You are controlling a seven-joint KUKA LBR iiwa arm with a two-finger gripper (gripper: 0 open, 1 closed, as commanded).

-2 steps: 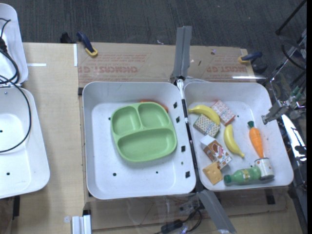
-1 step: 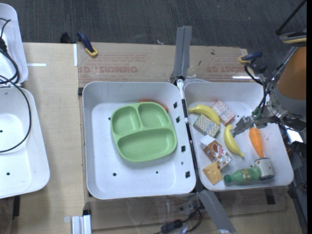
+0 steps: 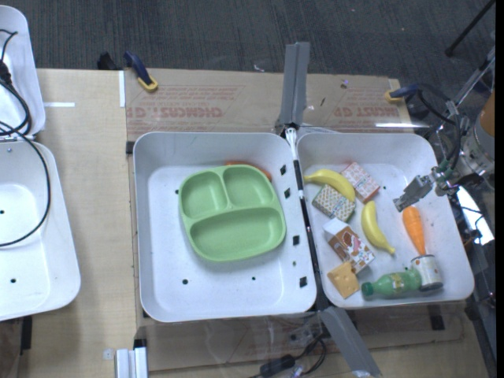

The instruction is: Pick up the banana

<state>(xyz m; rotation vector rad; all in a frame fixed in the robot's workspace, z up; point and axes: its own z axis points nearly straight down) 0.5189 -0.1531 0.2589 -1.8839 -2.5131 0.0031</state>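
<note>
Of two smooth yellow plastic bananas at centre right, the lower one (image 3: 376,227) – light, stiff, slippery – suits a mid-body grasp; the grey two-finger gripper (image 3: 411,194) holds nothing, its opening I cannot tell.

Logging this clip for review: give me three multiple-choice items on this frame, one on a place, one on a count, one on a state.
1. Where is the green plate?
A. left bin
B. right bin
C. on the bench

2. How many bananas are there?
A. one
B. two
C. three

3. How does the green bottle sit?
A. upright
B. on its side
C. held in the end effector

Key: 1 A, it rests on the left bin floor. 2 B, one banana near the divider, another mid-bin. 3 B, it lies along the right bin front wall.
</note>
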